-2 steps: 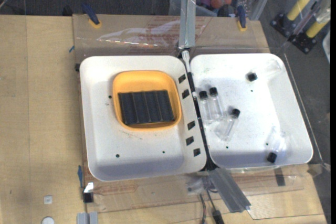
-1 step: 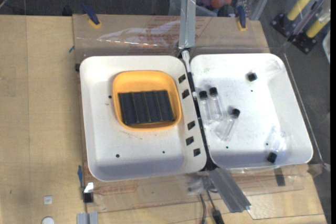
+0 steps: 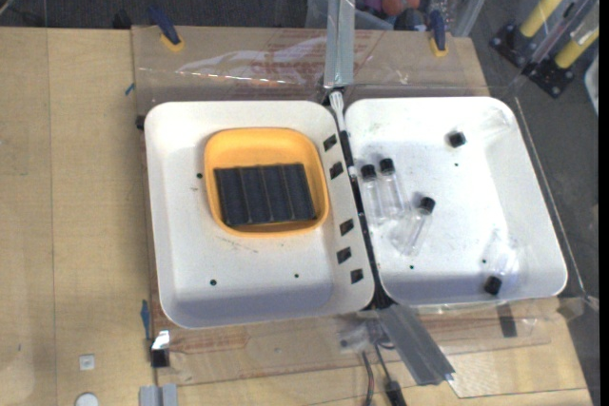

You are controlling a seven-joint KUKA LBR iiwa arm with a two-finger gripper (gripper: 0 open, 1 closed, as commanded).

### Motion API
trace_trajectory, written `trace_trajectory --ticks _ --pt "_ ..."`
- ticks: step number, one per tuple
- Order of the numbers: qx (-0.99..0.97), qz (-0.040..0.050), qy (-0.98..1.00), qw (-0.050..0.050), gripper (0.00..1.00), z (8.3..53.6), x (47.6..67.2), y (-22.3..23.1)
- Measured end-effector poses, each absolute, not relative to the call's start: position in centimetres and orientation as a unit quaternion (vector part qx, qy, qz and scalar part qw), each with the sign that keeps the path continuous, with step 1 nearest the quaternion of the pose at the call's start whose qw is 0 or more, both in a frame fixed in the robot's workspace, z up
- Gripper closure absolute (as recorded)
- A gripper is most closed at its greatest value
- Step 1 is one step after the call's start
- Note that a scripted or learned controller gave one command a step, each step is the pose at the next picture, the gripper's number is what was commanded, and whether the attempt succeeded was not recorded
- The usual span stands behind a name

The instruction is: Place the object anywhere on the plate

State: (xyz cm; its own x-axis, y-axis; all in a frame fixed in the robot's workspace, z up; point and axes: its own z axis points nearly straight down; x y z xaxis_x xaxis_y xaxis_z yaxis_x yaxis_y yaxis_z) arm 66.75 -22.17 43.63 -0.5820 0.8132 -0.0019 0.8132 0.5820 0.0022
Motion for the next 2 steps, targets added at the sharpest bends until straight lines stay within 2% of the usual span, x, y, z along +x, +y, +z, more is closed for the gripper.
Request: trace_trajectory --ticks 1,2 --pt "0.351 0.0006 0.937 0.002 1.0 43.65 66.76 -22.17" --pt "0.218 0.0006 0.976 0.002 1.0 43.71 65.93 -22.06"
